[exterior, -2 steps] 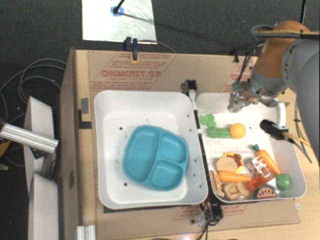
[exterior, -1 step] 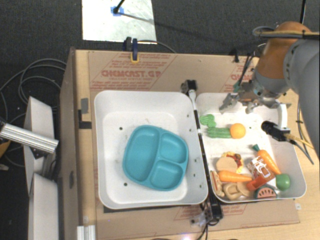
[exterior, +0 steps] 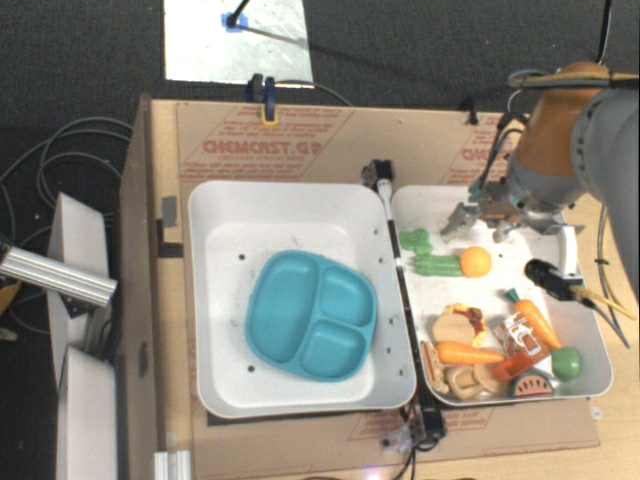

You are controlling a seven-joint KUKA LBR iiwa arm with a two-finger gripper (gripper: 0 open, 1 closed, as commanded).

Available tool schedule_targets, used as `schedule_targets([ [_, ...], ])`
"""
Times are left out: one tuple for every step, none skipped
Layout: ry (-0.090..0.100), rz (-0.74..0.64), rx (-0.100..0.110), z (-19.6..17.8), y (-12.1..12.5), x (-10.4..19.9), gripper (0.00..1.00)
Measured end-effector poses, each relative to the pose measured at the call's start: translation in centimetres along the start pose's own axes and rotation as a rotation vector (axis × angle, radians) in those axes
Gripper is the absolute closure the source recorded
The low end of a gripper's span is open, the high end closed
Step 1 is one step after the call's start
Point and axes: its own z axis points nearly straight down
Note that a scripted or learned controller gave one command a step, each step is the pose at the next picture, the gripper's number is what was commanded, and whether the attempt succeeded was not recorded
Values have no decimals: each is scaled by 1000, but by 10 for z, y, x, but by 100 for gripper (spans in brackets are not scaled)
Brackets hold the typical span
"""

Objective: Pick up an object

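The jaws [exterior: 480, 220] hang spread open and hold nothing, above the right bin's [exterior: 600, 368] far edge. The orange ball [exterior: 476, 261] lies just below them, toward the near side, touching the green piece [exterior: 436, 264], whose long axis runs across the bin. Nothing stands between. Further off, carrots [exterior: 535, 320] and other toy food crowd the near edge; a blue tray [exterior: 311, 314] fills the left bin [exterior: 215, 268].

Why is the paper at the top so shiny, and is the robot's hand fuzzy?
In the camera view, light glares off the crinkled sheet above the bench, washing it pale; the hand over the right bin looks slightly soft and small, so its fingers are hard to make out; the blue tray looks evenly lit and clear.
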Motion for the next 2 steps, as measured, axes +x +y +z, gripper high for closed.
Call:
schedule_targets([
  [1, 1, -1, 36, -18, -6, 0],
  [0, -2, -6, 24, -16, -5, 100],
])
